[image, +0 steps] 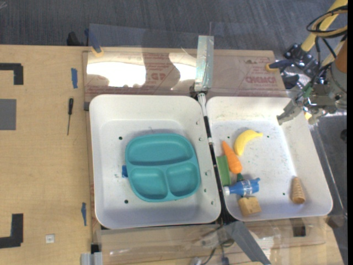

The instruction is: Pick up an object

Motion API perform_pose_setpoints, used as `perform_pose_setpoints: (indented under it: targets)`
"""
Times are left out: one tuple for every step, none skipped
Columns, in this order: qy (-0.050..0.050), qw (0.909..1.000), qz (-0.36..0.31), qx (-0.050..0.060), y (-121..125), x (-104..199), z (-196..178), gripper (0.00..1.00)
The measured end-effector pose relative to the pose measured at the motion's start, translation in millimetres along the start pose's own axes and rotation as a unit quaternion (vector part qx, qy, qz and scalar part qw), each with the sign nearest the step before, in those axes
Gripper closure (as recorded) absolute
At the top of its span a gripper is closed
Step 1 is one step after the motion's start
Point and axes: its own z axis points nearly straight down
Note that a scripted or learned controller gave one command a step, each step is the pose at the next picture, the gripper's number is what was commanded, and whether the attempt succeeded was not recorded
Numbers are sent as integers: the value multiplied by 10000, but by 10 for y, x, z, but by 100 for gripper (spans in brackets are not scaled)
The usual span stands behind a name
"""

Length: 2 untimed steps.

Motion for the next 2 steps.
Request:
perform_pose_setpoints:
  targets:
    - [12, 9991, -428, 27, 7, 797, 768, 0]
    - [-6, 9999, -155, -41, 105, 720, 1521, 0]
